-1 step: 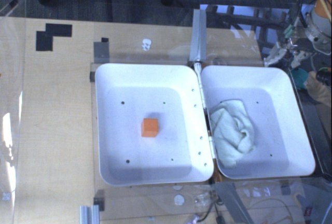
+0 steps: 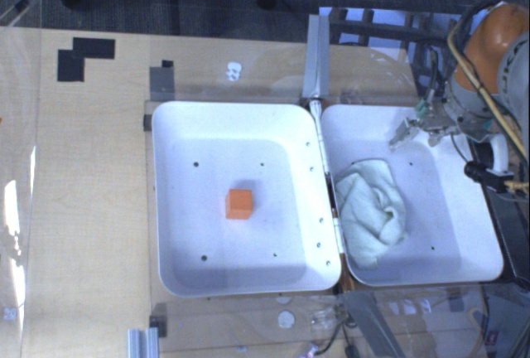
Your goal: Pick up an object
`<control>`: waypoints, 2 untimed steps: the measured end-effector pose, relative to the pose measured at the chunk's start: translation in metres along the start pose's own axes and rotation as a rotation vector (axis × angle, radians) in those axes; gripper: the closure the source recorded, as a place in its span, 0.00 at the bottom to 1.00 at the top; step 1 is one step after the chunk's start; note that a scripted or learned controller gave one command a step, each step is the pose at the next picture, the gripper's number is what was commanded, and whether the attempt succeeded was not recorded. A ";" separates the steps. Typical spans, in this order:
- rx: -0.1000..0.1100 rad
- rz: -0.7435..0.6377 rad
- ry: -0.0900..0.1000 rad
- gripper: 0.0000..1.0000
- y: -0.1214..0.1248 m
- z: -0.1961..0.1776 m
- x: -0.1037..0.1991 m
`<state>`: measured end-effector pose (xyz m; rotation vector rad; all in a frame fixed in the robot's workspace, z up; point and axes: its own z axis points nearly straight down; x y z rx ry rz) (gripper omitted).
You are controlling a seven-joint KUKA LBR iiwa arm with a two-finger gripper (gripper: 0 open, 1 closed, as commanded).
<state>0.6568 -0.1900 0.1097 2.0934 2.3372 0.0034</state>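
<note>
A small orange cube (image 2: 239,204) lies near the middle of the left white bin (image 2: 178,265). In the right bin (image 2: 464,261) a crumpled white cloth (image 2: 373,203) lies against the left wall. My gripper (image 2: 416,136) hangs over the far part of the right bin, above and to the right of the cloth and apart from it. Its two fingers are spread open with nothing between them. The arm with its orange band (image 2: 490,37) comes in from the upper right.
A metal divider post (image 2: 314,58) stands behind the seam between the bins. Cables (image 2: 497,174) run along the right bin's right side. The wooden bench (image 2: 74,207) stretches to the left, with black tape marks (image 2: 81,58) on it.
</note>
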 end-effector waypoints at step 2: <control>-0.004 -0.016 -0.001 1.00 0.019 -0.115 0.038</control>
